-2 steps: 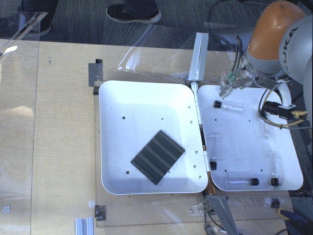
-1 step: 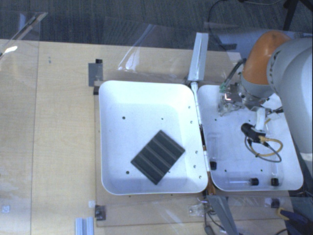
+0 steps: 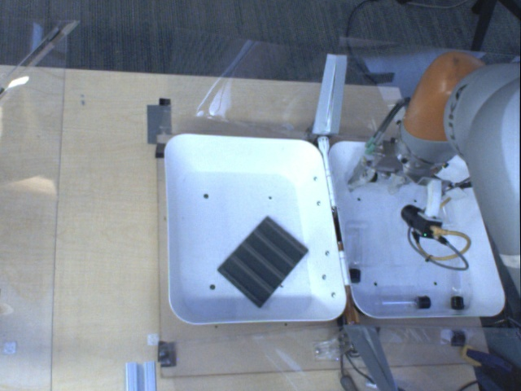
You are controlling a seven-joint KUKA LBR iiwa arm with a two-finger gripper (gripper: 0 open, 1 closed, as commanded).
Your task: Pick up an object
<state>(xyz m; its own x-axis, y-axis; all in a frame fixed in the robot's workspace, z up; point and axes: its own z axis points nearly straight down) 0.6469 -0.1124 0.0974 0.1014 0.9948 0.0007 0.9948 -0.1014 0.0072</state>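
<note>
A dark grey ribbed rectangular pad (image 3: 263, 261) lies flat and turned diagonally in the left white bin (image 3: 195, 161), toward its front right. The grey arm with its orange band (image 3: 435, 96) reaches in over the right white bin (image 3: 488, 292). Its gripper (image 3: 379, 166) hangs over the far left part of that bin, well to the right of and behind the pad, past the wall between the bins. I see nothing held at the gripper.
A black and yellow cable loop (image 3: 435, 236) hangs over the middle of the right bin. Two small black knobs (image 3: 440, 302) sit by its front rim. A metal bar (image 3: 330, 96) stands behind the gap between the bins. Wooden bench surrounds both bins.
</note>
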